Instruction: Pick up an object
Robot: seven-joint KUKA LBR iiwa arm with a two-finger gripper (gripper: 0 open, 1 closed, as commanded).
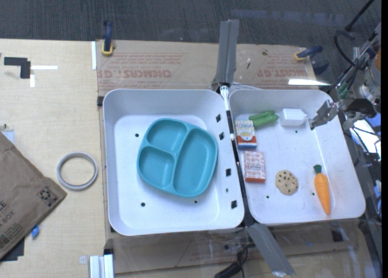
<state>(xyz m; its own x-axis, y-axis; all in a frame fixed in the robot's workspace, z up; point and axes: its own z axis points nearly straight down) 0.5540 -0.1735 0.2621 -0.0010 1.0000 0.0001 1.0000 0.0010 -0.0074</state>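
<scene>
Six small items lie in the right white bin [339, 213], its centre bare. Fingers [317, 120] hover at its two-o'clock edge beside the white block [293, 116]; their state can't be told.

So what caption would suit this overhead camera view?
Pincer at the right bin beside toy food; teal divided plate in the left bin.

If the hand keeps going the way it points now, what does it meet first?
The hand points left and down into the right bin. First in line looks like the white block, though height above it is unclear.
</scene>
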